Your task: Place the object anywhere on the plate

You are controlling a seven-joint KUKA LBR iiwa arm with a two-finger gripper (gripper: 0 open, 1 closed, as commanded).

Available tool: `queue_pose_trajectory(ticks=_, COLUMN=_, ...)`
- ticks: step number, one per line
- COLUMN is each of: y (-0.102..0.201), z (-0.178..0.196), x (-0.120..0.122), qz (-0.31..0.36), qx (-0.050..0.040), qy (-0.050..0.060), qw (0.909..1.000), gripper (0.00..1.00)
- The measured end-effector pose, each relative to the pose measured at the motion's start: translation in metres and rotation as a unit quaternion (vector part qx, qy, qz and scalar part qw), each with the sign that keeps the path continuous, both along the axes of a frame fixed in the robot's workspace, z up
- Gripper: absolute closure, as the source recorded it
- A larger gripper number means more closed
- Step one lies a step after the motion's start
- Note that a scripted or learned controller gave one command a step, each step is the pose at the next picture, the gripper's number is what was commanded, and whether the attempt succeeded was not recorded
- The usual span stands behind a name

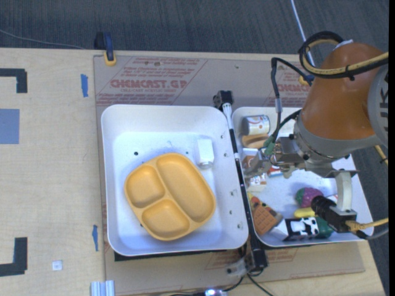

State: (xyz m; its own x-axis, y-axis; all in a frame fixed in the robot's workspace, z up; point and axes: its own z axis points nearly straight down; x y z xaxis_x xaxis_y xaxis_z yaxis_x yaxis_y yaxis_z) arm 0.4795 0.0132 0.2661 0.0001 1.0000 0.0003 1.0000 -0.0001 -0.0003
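Yellow three-compartment plastic plate [170, 195] in left white bin [117, 140], nothing on it. Small white block [205, 152] just beyond plate's far edge. Gripper [266, 160] low over right bin [364, 217], right of plate; grip state unclear.

Left bin [117, 165]: my way onto yellow plate [170, 195] open from above; small white block [205, 151] just beside its far edge. Right bin [361, 217] crowded with toys.

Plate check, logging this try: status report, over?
Tool low over right bin, among the toys. Plate in left bin, nothing on it. White block lies beside plate.
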Motion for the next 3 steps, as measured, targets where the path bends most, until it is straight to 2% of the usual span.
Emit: queue_pose_trajectory(ticks=3, y=0.0000, z=0.0000, x=0.0000, qz=0.000, qx=0.0000, qy=0.000, qw=1.0000, gripper=0.00)
